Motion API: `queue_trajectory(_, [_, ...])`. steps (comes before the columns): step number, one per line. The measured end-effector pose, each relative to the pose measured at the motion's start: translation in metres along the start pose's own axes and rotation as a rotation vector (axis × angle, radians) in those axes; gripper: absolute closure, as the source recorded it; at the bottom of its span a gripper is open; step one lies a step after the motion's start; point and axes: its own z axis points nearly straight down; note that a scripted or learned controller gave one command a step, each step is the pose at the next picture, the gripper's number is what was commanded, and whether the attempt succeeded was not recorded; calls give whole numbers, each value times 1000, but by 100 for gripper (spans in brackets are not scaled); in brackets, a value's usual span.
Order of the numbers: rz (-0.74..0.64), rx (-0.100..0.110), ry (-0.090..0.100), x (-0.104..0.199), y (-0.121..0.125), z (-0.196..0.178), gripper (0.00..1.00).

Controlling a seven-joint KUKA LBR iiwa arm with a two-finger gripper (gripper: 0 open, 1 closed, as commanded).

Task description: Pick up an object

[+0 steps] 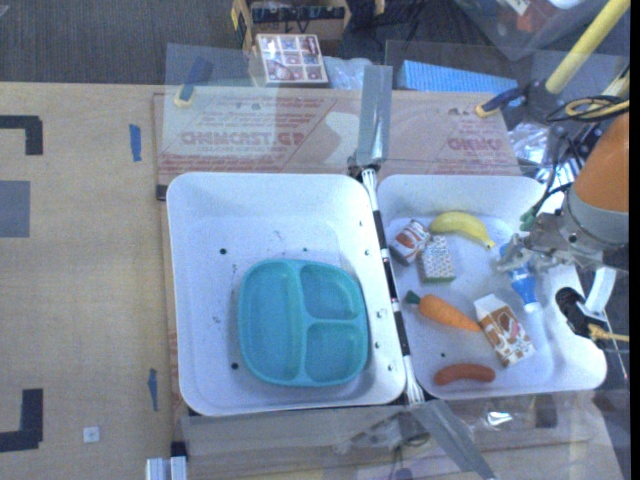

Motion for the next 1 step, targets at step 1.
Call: queue_trajectory(1, [-39,3,-3,72,0,-91,100])
